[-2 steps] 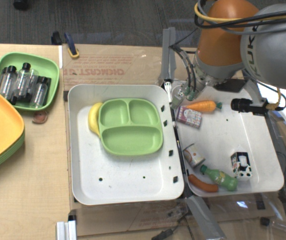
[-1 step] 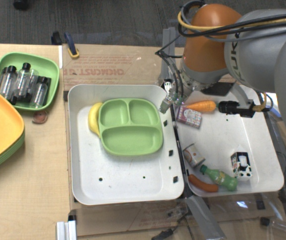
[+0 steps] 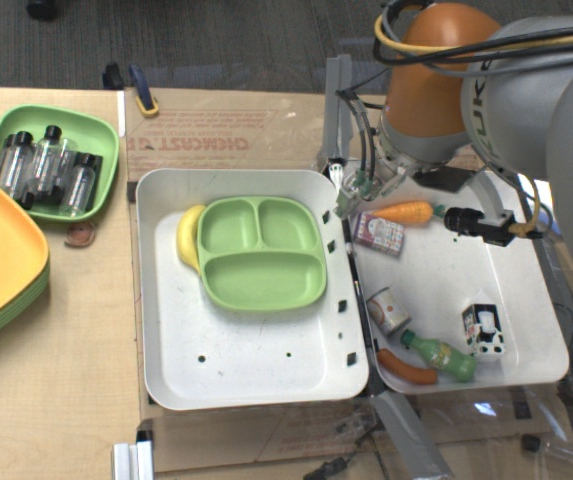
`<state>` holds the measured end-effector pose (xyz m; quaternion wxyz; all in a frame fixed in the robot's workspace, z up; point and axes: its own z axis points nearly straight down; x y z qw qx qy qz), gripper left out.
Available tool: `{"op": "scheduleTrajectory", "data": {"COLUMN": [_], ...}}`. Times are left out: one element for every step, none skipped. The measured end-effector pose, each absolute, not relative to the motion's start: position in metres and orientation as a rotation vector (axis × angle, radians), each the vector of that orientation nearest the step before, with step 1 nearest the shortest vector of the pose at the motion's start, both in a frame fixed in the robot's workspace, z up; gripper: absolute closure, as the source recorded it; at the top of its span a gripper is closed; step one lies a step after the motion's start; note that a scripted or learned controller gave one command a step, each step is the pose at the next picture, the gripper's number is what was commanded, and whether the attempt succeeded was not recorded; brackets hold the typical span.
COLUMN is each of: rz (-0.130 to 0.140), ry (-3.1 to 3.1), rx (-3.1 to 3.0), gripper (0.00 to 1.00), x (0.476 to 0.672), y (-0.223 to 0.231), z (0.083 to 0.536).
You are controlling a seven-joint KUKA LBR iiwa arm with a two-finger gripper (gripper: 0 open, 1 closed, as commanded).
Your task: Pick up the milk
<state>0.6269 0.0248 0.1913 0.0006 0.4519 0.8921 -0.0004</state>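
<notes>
The milk is a small white carton with black cow-like patches (image 3: 482,329), lying in the lower right of the right-hand shallow white bin (image 3: 526,268), close to that bin's right wall. Nothing rests on it or touches it.

Just left of it lies a green plastic bottle (image 3: 446,357), tilted across the bin's lower edge, and beside that an orange-red sausage-shaped toy (image 3: 406,368). Farther left sits a small brown and white can (image 3: 389,311). Toward the top of the same bin lie a pink and white printed box (image 3: 379,234) and an orange carrot (image 3: 404,211).

The grey arm with the orange band (image 3: 436,63) fills the upper right of the frame, and its two-finger gripper (image 3: 358,186) hangs over the upper left corner of the right bin, near the carrot and box and well apart from the milk. Whether its claw is apart or together cannot be told.

The left white bin (image 3: 166,348) holds a green divided plastic plate (image 3: 261,253) with a yellow banana-like piece (image 3: 188,236) at its left side.
</notes>
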Motion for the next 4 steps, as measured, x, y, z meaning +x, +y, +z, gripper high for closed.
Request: {"op": "scheduleTrajectory", "data": {"rz": [-0.001,-0.004,-0.004,-0.003], "ry": [2.889,2.355,2.463,2.609], "rx": [1.229,2.077,1.947,1.751], "gripper": [1.00,1.00,1.00,1.00], "x": [0.633,0.629,0.659,0.585], "y": [0.057,0.034,0.053,0.010], "z": [0.192,0.191,0.191,0.198]}}
